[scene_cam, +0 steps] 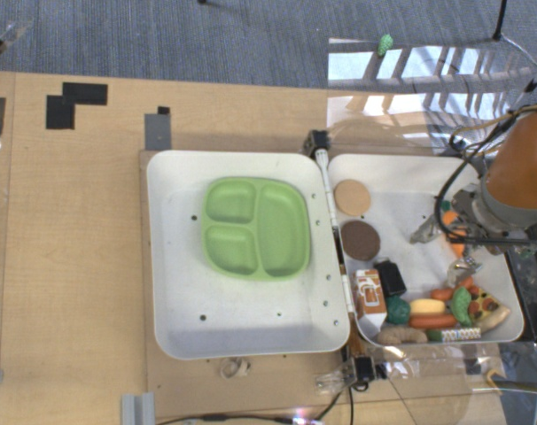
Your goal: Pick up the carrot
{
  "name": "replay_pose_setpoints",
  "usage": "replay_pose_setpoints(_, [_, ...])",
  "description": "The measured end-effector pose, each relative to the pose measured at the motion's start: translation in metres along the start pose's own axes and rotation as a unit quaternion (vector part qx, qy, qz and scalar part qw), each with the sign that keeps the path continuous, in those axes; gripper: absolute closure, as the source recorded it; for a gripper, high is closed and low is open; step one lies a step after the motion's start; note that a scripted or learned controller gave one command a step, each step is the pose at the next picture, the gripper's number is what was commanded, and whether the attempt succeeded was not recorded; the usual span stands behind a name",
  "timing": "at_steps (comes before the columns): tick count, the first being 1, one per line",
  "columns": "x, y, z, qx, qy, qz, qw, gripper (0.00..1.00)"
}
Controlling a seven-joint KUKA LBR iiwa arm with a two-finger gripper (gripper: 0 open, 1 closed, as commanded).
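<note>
The carrot (468,271) appears to be the small orange piece lying in the right bin (401,204), close to that bin's right wall and just below the arm's wrist; part of it is hidden under the arm, so its full length and which end is thicker cannot be made out. The tool (463,248) hangs over this same spot, at the right side of the right bin, and whether it is released or clenched cannot be told from this slant.

Judging by the other pieces heaped along the bin's near edge, namely a hot dog (431,309), a green vegetable (462,305) and a pizza slice (487,309), the carrot is most likely a toy: light, rigid plastic, smooth and somewhat slippery, not fragile. A tapered round body tends to squirt out of a pinch, so the hold is best taken across its thicker middle, square to its long axis, rather than near the tip. The neighbouring toys lie close, so there is little free room on the near side.

The left bin (175,237) carries a green divided plate (255,227).
</note>
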State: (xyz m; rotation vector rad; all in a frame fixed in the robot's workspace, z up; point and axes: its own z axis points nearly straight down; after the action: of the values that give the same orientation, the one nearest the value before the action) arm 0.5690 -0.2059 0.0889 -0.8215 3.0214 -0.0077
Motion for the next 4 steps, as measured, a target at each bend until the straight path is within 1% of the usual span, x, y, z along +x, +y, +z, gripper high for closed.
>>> replay_pose_setpoints(1, [-0.006, -0.002, -0.015, 0.005, -0.006, -0.003, 1.0000, 1.00])
replay_pose_setpoints(2, [-0.010, -0.003, -0.029, 0.009, -0.012, -0.005, 0.9999, 1.00])
replay_pose_setpoints(3, [-0.021, -0.011, -0.001, 0.001, -0.002, -0.131, 0.9914, 1.00])
replay_pose_setpoints(4, [-0.025, -0.013, -0.015, 0.006, -0.008, -0.130, 0.9914, 1.00])
